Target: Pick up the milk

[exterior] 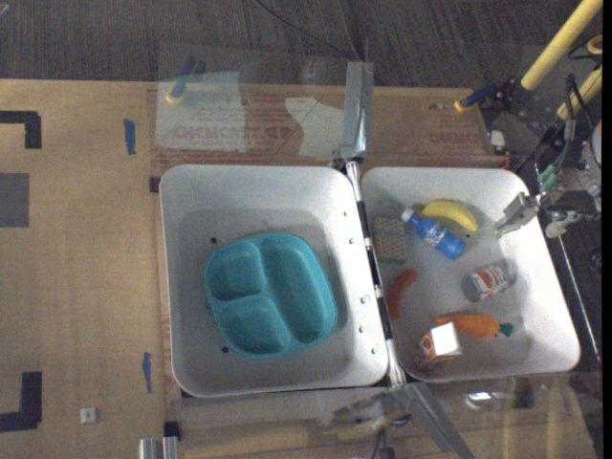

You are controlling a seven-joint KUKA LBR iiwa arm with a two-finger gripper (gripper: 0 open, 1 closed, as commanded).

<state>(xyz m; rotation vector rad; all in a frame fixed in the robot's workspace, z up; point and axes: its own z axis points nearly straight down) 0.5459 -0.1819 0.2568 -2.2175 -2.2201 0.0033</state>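
Bench (86, 285) of pale wood, bearing two white bins side by side. Left bin (182, 199) holding a teal divided tray (273, 295), flat on the bin floor. Right bin (555, 333) holding several small things. Gripper (518, 214) over the far right corner of the right bin, above the bin wall, well apart from the milk; released or clenched, impossible to tell from this slant. Yellow banana (453, 214) at the far side, touching a blue bottle (435, 234) lying tilted just nearer. Carrot (475, 326) lying near the front, green tip pointing right. Red-orange sausage-shaped piece (402, 292) by the left wall. Small can (488, 281) on its side, mid-bin. Milk (440, 342), a small white and orange carton, in the near left part of the right bin, just beside the carrot's thick end.
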